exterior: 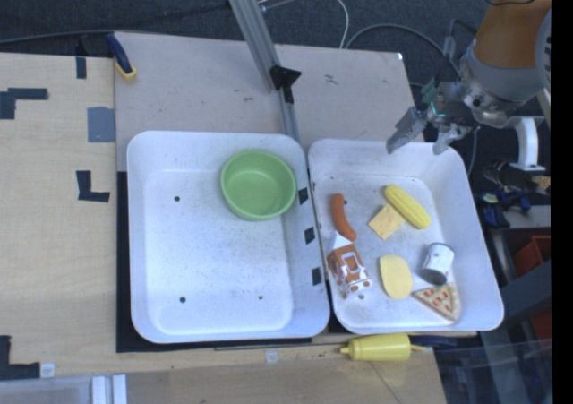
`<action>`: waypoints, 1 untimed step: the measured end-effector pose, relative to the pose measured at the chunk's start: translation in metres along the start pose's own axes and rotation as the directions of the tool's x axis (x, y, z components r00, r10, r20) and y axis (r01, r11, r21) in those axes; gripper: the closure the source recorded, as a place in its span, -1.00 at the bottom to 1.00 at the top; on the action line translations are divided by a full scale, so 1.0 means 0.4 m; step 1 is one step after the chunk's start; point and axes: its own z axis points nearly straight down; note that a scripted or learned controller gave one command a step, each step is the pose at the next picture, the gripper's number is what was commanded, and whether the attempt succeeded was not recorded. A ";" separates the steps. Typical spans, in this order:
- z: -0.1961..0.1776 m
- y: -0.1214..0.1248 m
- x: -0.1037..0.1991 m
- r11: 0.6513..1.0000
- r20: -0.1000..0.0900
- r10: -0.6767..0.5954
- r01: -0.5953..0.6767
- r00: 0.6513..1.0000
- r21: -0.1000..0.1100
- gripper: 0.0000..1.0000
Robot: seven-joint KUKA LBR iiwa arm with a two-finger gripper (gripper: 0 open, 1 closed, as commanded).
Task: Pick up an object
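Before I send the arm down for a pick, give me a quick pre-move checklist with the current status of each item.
1. Gripper carries nothing: ok, nothing sits between its open jaws.
2. Gripper over the right bin: not ok, it hangs at the bin's far rim, not above any item.
3. Nearest target free: ok, the corn cob lies apart from the cheese wedge.
4. Crowded targets: not ok, the can touches the pizza slice, and the hot dog meets the toy truck.
5. Green bowl out of the path: ok, it sits in the left bin.
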 end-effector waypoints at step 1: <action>0.000 0.000 0.000 1.000 0.000 -0.001 0.001 1.000 0.000 -1.00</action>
